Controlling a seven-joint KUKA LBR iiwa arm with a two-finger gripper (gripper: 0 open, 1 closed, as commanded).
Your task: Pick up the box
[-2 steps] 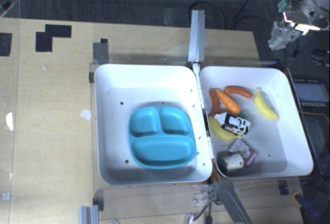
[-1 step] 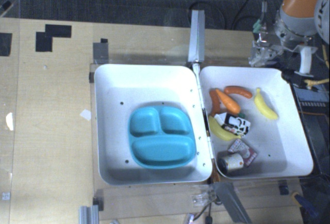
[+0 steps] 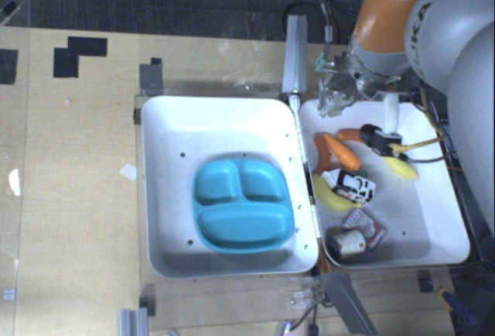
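Hanging over the far left corner of the right bin (image 3: pixel 452 245), the gripper (image 3: pixel 334 98) is well apart from the box (image 3: pixel 357 187), and nothing is seen in it; whether the jaws are apart or together I cannot tell, because they are small and blurred against the white wall. The box, a small black and white one, lies near the middle of this bin, toward its left wall. I judge that the crowding around it is the main danger. A banana (image 3: pixel 331 195) is touching it on the left side, and a carrot (image 3: pixel 339 150) lies just beside it on the far side, so jaws that come down a little off the mark can close on the fruit or the carrot and not on the box. A flat patterned packet (image 3: pixel 365 224) and a can (image 3: pixel 348 243) are near on the other side, and a push could drive the box against them. The box also seems tilted on the banana, so it may slip or turn when it is pressed. The left bin (image 3: pixel 166 249) holds a blue tray (image 3: pixel 244 203) and plays no part. The wall between the bins is close, so there is little room there for the descent.
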